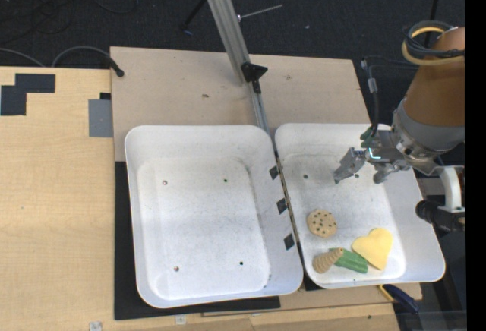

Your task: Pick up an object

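In the right bin lie a round chocolate-chip cookie, a yellow heart-shaped piece, a green piece and a small tan ridged piece. My gripper hangs over the upper part of that bin, above and to the right of the cookie, well apart from all the objects. Its two fingers are spread and there is nothing between them.
The left bin sits beside the right one. A slanted aluminium rail rises from the bench behind the bins. Black clips line the seam between the bins. The arm's orange band stands at the right.
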